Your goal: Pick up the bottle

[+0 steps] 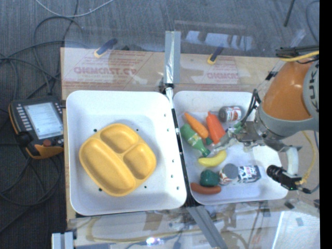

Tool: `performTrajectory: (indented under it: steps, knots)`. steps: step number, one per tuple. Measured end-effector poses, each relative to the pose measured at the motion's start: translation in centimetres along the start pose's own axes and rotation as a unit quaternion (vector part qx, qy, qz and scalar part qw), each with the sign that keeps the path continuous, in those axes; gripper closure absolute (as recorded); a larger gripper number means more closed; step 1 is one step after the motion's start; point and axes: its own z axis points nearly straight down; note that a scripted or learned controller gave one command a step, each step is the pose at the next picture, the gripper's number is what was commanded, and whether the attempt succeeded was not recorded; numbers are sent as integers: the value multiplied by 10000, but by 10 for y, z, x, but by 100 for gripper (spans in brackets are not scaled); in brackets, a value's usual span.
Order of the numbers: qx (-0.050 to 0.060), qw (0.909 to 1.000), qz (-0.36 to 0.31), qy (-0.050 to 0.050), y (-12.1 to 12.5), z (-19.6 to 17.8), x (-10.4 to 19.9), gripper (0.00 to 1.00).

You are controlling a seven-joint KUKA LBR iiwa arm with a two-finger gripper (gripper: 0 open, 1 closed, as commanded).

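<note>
A green bottle (194,138) with a yellow label lies slanted in the right bin (270,191), close to its left wall. A second small bottle (242,174) with a grey cap and a dark and white label lies near the bin's front. My gripper (234,134) hangs low over the middle of the right bin, to the right of the green bottle and just above a yellow banana (212,159). It sits beside an orange-red carrot (215,128). I see nothing held in it.
The right bin also holds an orange carrot (195,124), a tin can (230,113), a green vegetable (209,177) and a sausage (206,189). A yellow divided plate (117,158) lies in the left bin (83,108). A teach pendant (36,126) rests at far left.
</note>
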Motion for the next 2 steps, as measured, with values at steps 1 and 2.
performTrajectory:
  steps: [1,2]
  knots:
    - [-75,9989,469,-10,18,97,24,0]
    - [-50,9931,1171,3,45,97,21,0]
